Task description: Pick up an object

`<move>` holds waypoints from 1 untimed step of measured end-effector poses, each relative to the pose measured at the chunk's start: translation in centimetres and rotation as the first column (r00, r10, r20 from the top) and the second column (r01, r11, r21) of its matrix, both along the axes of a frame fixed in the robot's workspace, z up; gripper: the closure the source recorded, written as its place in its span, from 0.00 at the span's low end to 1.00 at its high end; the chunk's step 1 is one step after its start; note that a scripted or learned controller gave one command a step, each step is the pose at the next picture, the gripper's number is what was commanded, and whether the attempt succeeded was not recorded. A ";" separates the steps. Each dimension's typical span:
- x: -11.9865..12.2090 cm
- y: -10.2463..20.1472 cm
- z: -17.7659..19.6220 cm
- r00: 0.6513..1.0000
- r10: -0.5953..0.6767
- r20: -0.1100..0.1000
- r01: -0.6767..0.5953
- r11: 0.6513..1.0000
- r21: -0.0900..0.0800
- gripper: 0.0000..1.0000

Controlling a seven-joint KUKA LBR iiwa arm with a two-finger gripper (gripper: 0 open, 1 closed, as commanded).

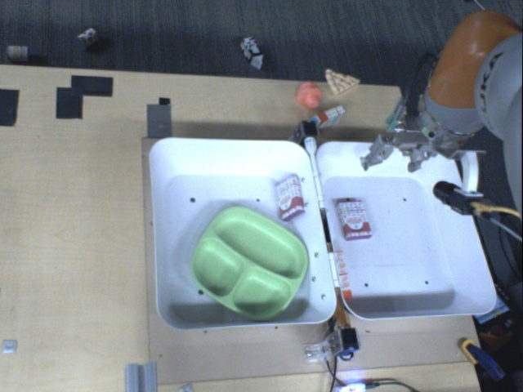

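Note:
A green divided plate lies in the left bin. A small red and white packet rests near that bin's right wall. A second red and white packet lies flat in the right bin. My gripper hangs over the back edge of the right bin, up and to the right of that packet, open with nothing between its fingers.
Behind the bins on the bench lie an orange ball, a pizza-slice toy and a small marker-like item. Black blocks sit at the far left. Cables run along the right bin's right side.

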State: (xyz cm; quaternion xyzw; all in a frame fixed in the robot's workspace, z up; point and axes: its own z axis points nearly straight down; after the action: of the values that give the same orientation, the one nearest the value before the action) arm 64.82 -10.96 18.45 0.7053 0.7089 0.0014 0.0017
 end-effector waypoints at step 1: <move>1.2 0.7 -9.9 1.000 0.001 0.001 -0.001 1.000 0.000 0.00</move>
State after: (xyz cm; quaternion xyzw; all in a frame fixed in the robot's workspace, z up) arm 66.00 -10.27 8.58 0.7048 0.7094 0.0018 0.0021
